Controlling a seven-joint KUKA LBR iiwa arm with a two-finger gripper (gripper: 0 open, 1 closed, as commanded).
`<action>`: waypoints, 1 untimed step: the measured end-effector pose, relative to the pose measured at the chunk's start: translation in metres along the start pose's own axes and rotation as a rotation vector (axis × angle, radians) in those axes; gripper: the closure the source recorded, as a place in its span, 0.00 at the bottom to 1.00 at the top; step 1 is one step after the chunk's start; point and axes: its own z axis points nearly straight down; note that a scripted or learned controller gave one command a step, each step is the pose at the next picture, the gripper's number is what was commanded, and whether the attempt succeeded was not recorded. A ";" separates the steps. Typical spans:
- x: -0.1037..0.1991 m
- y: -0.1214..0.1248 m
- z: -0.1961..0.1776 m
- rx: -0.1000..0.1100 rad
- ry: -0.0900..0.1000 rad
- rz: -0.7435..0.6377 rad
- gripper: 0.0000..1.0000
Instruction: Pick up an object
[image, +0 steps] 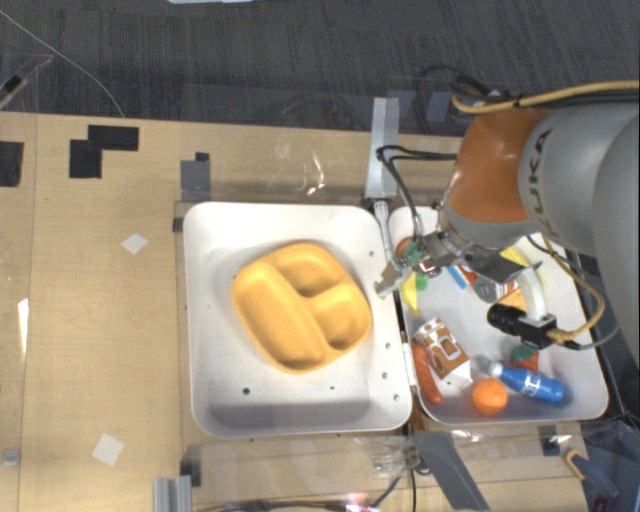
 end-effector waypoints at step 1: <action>0.045 -0.030 0.001 0.002 0.001 0.118 0.00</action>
